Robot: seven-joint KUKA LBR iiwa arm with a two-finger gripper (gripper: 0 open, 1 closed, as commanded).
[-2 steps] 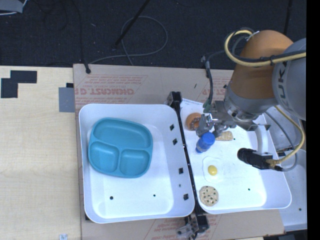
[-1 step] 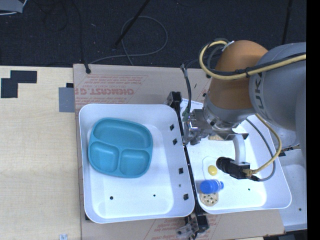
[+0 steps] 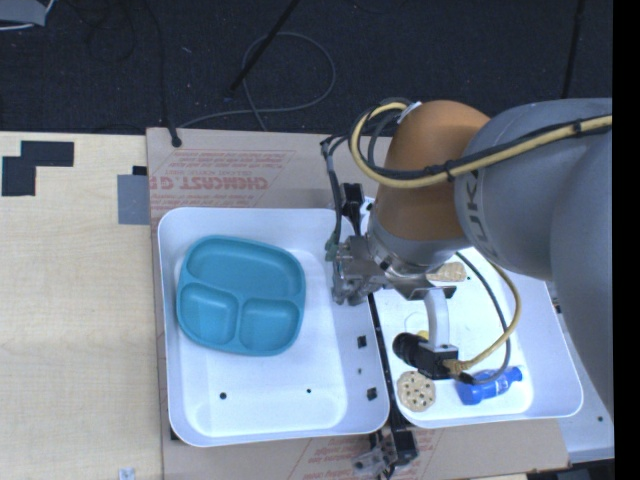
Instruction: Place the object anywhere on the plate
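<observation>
Plate point(image 3: 240, 293) was my target, though the arm point(image 3: 520, 198) took up most of what I saw, slung in over the right bin point(image 3: 560, 373). Left bin point(image 3: 260, 403) next: the plate lay flat in its upper left part, a teal dish with three compartments, all bare, apart from the hand. The hand point(image 3: 345, 278) hung at the wall between the bins, and I could not tell whether it was open, closed or carrying anything. A round speckled cookie point(image 3: 415, 390) and a small blue toy point(image 3: 488, 385) lay at the right bin's near end. My call: confirm a grip first, then travel left, stay high over the rim, and release low over the biggest compartment.
</observation>
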